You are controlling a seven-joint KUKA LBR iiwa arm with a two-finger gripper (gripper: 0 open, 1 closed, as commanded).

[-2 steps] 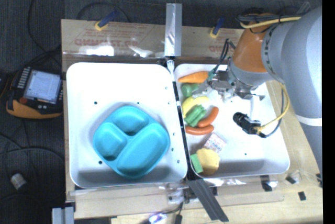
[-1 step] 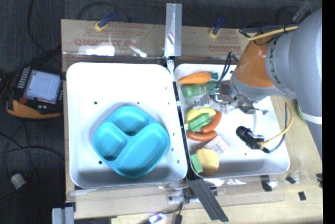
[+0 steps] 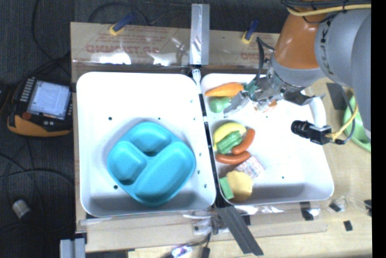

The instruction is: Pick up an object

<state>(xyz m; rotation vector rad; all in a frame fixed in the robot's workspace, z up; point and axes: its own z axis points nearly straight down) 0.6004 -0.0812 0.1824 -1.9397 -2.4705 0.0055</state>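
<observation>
The arm (image 3: 313, 40) reaches in over the far corner of the right bin (image 3: 295, 172), and its pincer (image 3: 250, 94) hangs low above that bin's far left part. The view does not let me tell the pincer's state, nor whether anything is caught in it.

Just to the pincer's left lies a carrot (image 3: 224, 90), with a green piece (image 3: 218, 105) touching it on the near side. Nearer the camera than the pincer, against the wall between the bins, sits a cluster: a yellow fruit (image 3: 228, 129), a green pepper (image 3: 229, 141) on top of it, and a red sausage (image 3: 236, 151) curled around their near side. Beyond these, by the bin's near left corner, are a small wrapped packet (image 3: 252, 166) and a yellow lump (image 3: 240, 184).

Well to the pincer's left, the left bin (image 3: 102, 94) holds a blue divided plate (image 3: 151, 160).
</observation>
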